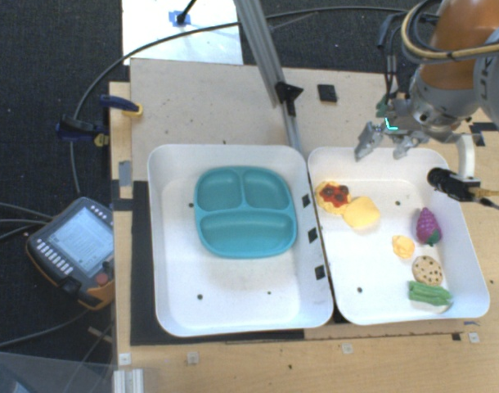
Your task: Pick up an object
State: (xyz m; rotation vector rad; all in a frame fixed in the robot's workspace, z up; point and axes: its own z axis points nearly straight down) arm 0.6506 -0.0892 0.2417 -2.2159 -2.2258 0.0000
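You are at the approach step: the gripper (387,147) hangs spread and empty over the right bin's (478,293) far rim. Next, lower onto the yellow piece (361,213) near that bin's centre divider.

The pincer (384,144) hangs above the far rim of the right bin (470,256), and the left bin (172,244) lies beside that one on the bench (209,97), to the left of the pincer. In the right bin, nearer to the camera than the pincer, the pizza piece (333,195) touches the round bun (361,213) just below-left of the pincer. The grape bunch (428,225), the small chip (403,246), the cookie (427,269) and the bean pod (429,294) lie farther, toward the near right corner. The divided plate (245,212) lies in the left bin, well apart to the pincer's left.
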